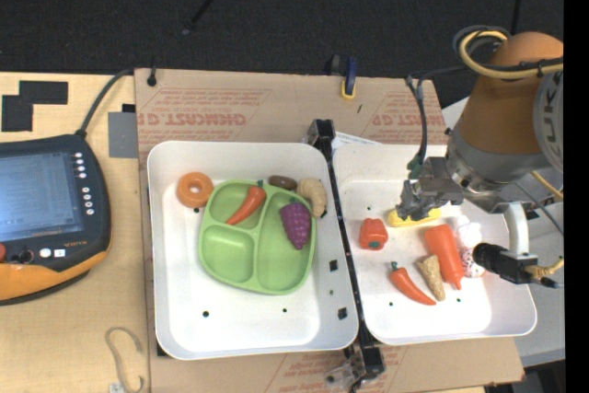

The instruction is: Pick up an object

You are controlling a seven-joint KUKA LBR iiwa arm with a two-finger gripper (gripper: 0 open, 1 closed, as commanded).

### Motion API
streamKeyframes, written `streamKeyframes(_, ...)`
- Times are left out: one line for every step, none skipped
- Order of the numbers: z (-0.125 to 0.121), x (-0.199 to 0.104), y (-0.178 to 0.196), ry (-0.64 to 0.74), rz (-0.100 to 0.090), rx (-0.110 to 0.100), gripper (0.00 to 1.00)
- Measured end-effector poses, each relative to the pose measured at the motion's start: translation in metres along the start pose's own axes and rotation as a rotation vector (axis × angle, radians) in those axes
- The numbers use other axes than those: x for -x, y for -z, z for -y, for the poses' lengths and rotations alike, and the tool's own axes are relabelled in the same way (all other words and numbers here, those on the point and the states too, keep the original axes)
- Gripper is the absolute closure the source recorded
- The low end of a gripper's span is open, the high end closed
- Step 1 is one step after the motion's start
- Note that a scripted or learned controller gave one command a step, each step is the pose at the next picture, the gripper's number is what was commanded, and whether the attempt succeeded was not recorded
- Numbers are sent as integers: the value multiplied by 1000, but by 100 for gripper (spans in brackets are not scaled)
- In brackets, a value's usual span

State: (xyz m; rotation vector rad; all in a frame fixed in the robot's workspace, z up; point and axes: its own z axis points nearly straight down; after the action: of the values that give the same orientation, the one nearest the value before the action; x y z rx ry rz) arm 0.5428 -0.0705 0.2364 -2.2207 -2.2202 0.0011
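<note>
My gripper [420, 199] hangs low over the back of the right bin [515, 317], reaching in from the right. Directly under its tip lies a flat yellow object [416, 216], partly covered by the gripper. It seems to touch or nearly touch that object. In front of it lie a red pepper [372, 234], an orange carrot [444, 252], a red chili [409, 283] and a tan cone-shaped piece [431, 275]. A small white and red item [470, 259] rests beside the carrot.
The left bin [175, 308] holds a green divided plate [239, 258] with purple grapes [295, 225] and an orange chili [245, 204]. An orange donut [194, 189], a brown piece [282, 183] and a tan piece [314, 194] lie near it. A control tablet [46, 207] sits far left.
</note>
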Motion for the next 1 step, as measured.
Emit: streamKeyframes(-2,-3,-17,0,0,-4,100)
